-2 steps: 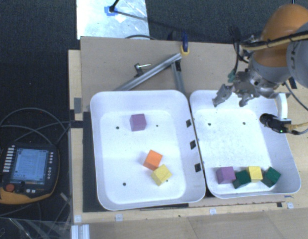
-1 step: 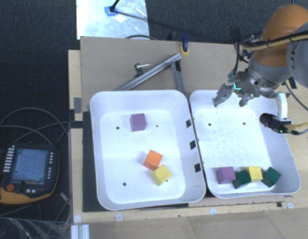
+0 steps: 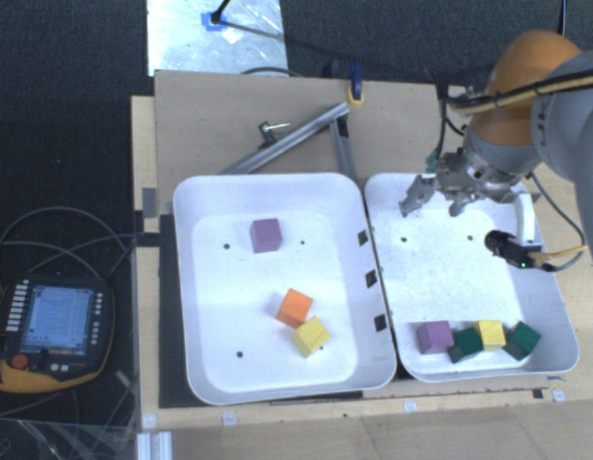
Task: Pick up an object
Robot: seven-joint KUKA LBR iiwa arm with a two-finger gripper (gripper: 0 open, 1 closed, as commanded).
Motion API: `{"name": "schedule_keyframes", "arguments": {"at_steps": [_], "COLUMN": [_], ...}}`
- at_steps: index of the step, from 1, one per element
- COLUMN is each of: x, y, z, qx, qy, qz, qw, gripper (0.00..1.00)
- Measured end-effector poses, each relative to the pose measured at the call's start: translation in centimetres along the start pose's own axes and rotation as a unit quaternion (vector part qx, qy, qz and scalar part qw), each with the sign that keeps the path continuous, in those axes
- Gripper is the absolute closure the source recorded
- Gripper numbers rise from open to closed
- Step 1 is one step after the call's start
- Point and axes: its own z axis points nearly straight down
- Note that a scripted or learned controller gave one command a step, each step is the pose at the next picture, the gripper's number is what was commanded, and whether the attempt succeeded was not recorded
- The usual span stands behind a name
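Observation:
My gripper (image 3: 436, 202) hangs over the back edge of the right bin (image 3: 468, 257), its two fingers spread apart with nothing between them. In the left bin (image 3: 195, 286) lie a purple cube (image 3: 265, 235) toward the back, an orange cube (image 3: 294, 306) in the middle and a yellow cube (image 3: 311, 335) touching it at the front. Along the right bin's front wall sit a purple cube (image 3: 434, 335), a dark green cube (image 3: 464, 343), a yellow cube (image 3: 490, 333) and another green cube (image 3: 522, 338), all well in front of the gripper.
A metal bar (image 3: 286, 137) lies slanted on the brown board behind the left bin. A teach pendant (image 3: 52, 329) with cables rests on the floor at the left. A black camera unit (image 3: 502, 245) hangs off the wrist over the right bin.

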Motion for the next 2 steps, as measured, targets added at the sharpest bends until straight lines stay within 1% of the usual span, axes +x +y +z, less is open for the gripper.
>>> {"name": "schedule_keyframes", "arguments": {"at_steps": [1, 2], "x": [-0.8, -0.8], "y": [0.6, 0.7], "z": [5.2, 8.4], "qx": [0.0, -0.001], "qy": [0.0, 0.0], "qz": [0.001, 0.0], "qw": [1.0, 1.0], "gripper": [0.0, 0.0]}}
